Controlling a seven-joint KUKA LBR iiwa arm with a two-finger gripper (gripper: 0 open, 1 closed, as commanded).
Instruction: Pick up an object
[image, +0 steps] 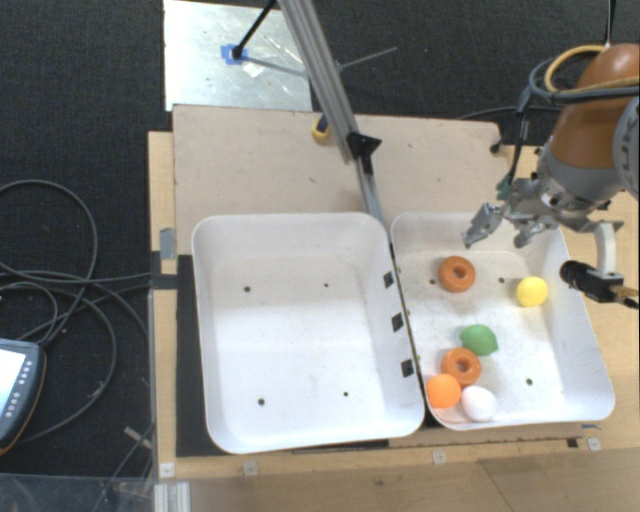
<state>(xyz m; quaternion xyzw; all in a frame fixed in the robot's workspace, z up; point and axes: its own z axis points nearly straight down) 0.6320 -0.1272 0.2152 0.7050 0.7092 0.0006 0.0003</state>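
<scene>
The jaws (505, 226) are seen spread apart, with nothing between them, hung above the far edge of the right bin (590, 350) at the end of the grey arm (590, 130) with its orange band. Just below the jaws and a little to their left, an orange ring (457, 274) is seen lying flat on the bin floor, apart from the fingertips. To the lower right of the jaws, a yellow ball (532, 291) is found near the bin's right wall. Farther from the jaws, towards the near edge of the same bin, a green object (479, 339) is seen, and beyond it a second orange ring (462, 365), an orange ball (443, 390) and a white ball (479, 403) are clustered close together, the three appearing to touch. Well to the left of the jaws, the left bin (215, 330) is set beside the right one on the worktop (250, 160).
</scene>
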